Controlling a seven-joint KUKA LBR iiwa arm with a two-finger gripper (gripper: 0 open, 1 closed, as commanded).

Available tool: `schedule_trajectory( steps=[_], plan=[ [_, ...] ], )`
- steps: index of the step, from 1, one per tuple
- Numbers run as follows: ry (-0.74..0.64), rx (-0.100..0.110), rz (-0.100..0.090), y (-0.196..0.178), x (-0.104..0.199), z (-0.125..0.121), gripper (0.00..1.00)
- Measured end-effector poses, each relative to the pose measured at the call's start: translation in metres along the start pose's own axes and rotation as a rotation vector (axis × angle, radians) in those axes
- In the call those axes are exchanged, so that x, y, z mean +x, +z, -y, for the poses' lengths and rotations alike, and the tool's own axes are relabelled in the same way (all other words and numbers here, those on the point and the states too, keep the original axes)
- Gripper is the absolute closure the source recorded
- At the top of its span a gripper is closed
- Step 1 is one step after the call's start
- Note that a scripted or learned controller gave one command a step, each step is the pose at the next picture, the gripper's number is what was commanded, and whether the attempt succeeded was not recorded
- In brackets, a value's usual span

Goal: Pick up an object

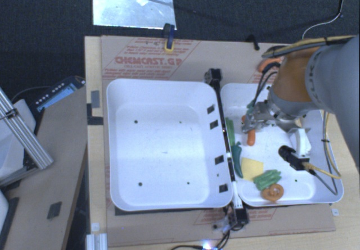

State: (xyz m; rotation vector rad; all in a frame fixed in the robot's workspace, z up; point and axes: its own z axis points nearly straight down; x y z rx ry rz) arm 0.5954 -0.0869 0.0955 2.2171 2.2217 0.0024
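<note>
Orange slice (274, 191) lies nearest; gripper (251, 125), blurred over a small orange piece (251, 138), finger state indiscernible.

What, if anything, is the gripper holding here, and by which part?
Cannot be told: the gripper sits low in the right bin just above a small orange piece, its grasp unclear.

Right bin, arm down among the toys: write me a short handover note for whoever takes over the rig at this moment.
Gripper: low in the right bin, just above a small orange piece; whether its fingers are open or shut cannot be made out.
Things: all in the right bin. A green strip along the left wall, a green pod, a yellow wedge, a green bean-like piece and an orange ring near the front.
Done: nothing visibly lifted.
Left: grasp one object and raise it.
</note>
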Motion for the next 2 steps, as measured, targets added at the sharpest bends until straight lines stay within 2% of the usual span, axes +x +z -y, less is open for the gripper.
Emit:
schedule_trajectory(
  steps=[1, 2],
  plan=[
    [-0.008, -0.008, -0.002, -0.095, 0.056, -0.033, 1.0],
    [-0.004, 0.001, -0.002, -0.106, 0.113, -0.018, 1.0]
  ],
)
